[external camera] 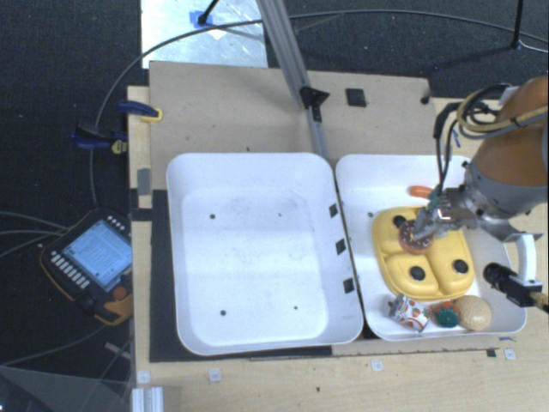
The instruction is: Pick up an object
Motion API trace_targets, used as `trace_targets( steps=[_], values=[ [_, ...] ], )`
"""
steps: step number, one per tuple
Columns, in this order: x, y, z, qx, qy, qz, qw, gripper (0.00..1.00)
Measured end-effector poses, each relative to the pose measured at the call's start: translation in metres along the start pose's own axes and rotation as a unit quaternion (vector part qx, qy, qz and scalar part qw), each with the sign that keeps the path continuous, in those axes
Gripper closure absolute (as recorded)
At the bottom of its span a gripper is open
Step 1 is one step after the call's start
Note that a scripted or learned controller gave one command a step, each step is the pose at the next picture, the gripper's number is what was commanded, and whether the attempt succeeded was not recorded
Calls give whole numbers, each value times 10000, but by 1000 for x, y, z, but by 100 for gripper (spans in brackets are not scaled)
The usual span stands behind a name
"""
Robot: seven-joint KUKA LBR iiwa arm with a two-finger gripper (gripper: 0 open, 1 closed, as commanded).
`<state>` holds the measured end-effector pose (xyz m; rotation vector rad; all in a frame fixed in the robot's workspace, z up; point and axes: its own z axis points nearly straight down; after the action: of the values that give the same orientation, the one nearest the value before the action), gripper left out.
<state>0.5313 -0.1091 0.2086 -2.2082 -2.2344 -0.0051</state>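
Observation:
A large yellow moulded object with black dots lies in the middle of the right bin. My gripper reaches in from the right and is down on the upper left part of this yellow object. Beside its tip there is something small and brownish that I cannot make out. An orange piece lies just behind the gripper. Along the front wall of the bin lie a small white and red object, a green ball and a beige ball.
The left bin stands next to the right one. A grey pole slants in from the top and ends at the bins' back edge. A black part sticks out at the right bin's right side. A teach pendant lies on the floor at left.

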Motion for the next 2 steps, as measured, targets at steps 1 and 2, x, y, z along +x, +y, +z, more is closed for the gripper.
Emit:
trace_targets(
  steps=[1, 2],
  values=[
    [59, 4, 3, 5, -1, 4, 10000, 100],
    [118, 22, -6, -5, -4, 5, 10000, 100]
  ],
)
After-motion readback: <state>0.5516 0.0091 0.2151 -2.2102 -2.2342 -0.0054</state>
